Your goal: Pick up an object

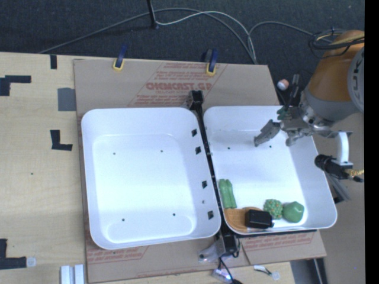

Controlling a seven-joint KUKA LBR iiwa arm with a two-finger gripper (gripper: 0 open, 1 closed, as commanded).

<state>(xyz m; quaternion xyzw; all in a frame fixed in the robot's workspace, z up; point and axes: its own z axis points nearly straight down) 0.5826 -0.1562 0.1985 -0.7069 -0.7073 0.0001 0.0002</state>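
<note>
My gripper hovers over the back right part of the right bin, with its fingers spread open and nothing between them. The objects lie along that bin's front edge, well apart from the gripper. There is a long green vegetable, a tan wooden piece with a black block on it, a bumpy green broccoli-like piece and a smooth green piece.
The left bin sits beside the right one, with a black divider strip between them. Both rest on a cardboard sheet held by clamps at the back. Cables run across the dark floor behind.
</note>
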